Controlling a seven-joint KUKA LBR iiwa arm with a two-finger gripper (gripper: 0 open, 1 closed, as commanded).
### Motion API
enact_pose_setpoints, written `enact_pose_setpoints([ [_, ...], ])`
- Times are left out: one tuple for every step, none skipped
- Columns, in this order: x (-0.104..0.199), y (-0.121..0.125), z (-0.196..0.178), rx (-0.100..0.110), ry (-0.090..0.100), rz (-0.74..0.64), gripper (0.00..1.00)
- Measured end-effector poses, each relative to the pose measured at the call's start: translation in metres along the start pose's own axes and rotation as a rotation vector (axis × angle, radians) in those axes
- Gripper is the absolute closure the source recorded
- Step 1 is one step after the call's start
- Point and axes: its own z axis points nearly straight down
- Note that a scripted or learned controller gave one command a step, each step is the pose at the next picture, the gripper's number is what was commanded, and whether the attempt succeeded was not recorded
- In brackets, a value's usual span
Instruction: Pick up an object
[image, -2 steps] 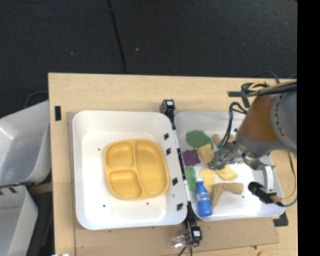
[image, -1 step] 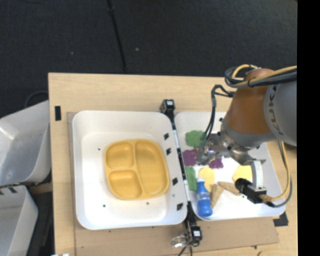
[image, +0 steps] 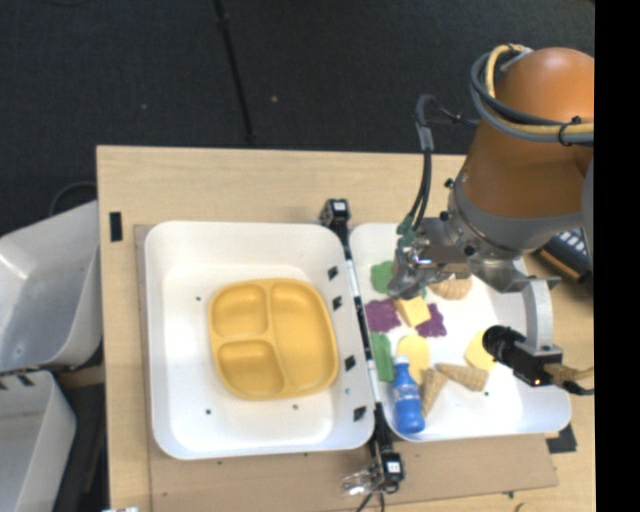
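The right bin (image: 520, 410) holds several small toys. My gripper (image: 409, 283) hangs low over its far left part, just above a yellow piece (image: 413, 312). Close around it lie a green piece (image: 382, 272), a purple piece (image: 380, 314) and a second purple piece (image: 432, 323). A tan bread-like piece (image: 456, 289) lies just right of the gripper, partly under the wrist. Nearer the front are a blue bottle (image: 406, 402), a yellow lump (image: 415, 351), a green strip (image: 382, 356), two tan cones (image: 462, 376) and a yellow block (image: 479, 351).
The left bin (image: 170, 300) holds a yellow divided plate (image: 272, 336). A ridge with black clips (image: 352, 310) separates the two bins. The arm's orange and grey body (image: 525, 150) looms over the right bin's far side. A white box (image: 45, 290) stands left of the bench.
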Motion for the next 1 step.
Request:
enact_pose_setpoints([
  [0.0493,0.0015,-0.0439,0.002,0.000,0.001,1.00],
])
